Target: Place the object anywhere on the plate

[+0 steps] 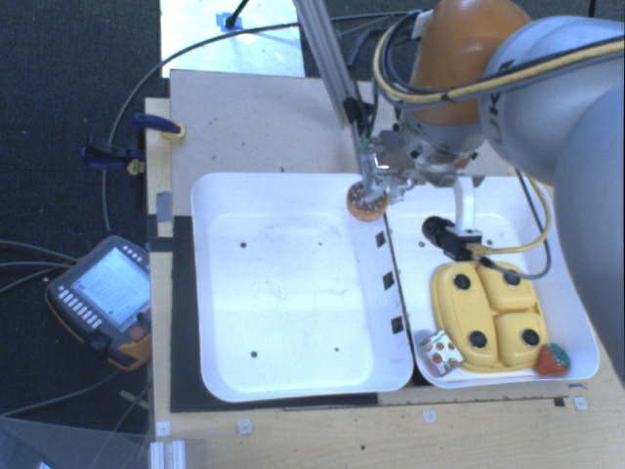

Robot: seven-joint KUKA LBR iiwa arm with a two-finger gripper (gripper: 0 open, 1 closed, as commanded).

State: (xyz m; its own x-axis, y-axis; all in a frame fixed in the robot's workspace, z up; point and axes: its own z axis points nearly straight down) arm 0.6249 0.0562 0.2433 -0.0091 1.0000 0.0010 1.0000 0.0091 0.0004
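A small round orange-brown object like a doughnut (366,206) is at the far edge of the left bin, close to the divide between the bins. My gripper (370,191) stands right over it and touches or nearly touches its top; the arm's wrist hides the grip. The yellow plate with several compartments (486,313) lies in the right bin, to the near right of the gripper, with nothing resting in its compartments.
A red strawberry (553,360) lies at the right bin's near right corner. A small patterned cube (441,352) sits beside the plate's near left corner. A black part on a cable (445,234) hangs just beyond the plate. The left bin (283,291) spreads left.
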